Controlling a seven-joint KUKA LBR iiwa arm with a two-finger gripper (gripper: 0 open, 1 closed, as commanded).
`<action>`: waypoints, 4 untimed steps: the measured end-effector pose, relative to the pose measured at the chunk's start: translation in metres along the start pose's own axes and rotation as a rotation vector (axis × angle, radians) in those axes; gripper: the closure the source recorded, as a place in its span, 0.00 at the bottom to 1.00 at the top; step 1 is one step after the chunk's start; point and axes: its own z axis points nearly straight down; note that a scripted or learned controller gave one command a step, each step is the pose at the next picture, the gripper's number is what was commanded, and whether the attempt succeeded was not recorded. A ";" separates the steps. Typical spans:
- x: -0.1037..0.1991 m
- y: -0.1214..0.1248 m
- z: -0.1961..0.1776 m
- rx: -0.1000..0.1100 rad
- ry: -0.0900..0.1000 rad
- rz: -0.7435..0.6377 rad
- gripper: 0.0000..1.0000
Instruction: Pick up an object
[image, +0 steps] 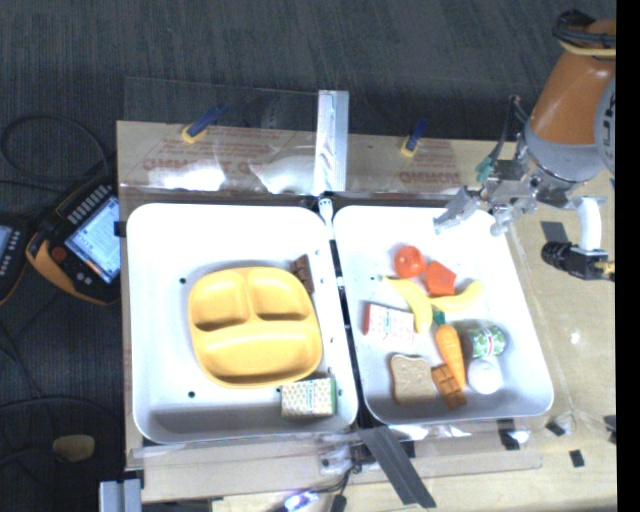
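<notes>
- Gripper (470, 207) up at the far right corner of the right bin (535, 330), hanging over the rim — fingers spread a little, and nothing sits between them.
- Arm (565, 110) comes in from the right, orange band above the grey wrist, leaning down toward that corner.
- Right bin is where the pickings are. Red tomato (407, 261) near the far edge, orange-red block (441, 277) touching it on the right.
- Yellow banana (432, 297) curls just below those two, across the middle of the bin.
- Small white carton (388, 320) lies beside the banana, toward the bin's left wall.
- Carrot (450, 349) points toward the near edge, with a green-and-white can (487, 341) just to its right and a white egg (485, 377) below the can.
- Bread slice (409, 377) rests by the near edge, a brown cracker (446, 385) right beside it.
- Left bin (150, 330) carries a yellow divided plate (255, 325) in its middle — a dark brown piece (303, 271) at the plate's far right corner, a pale green box (307, 398) near the bin's near right corner.
- Every object lies loose in the bins, well apart from the gripper.
</notes>
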 end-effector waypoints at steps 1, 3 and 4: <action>0.032 -0.006 0.152 -0.002 -0.004 -0.048 0.00; 0.120 0.043 0.065 -0.001 -0.001 -0.142 1.00; 0.100 0.006 0.065 -0.001 -0.001 -0.546 1.00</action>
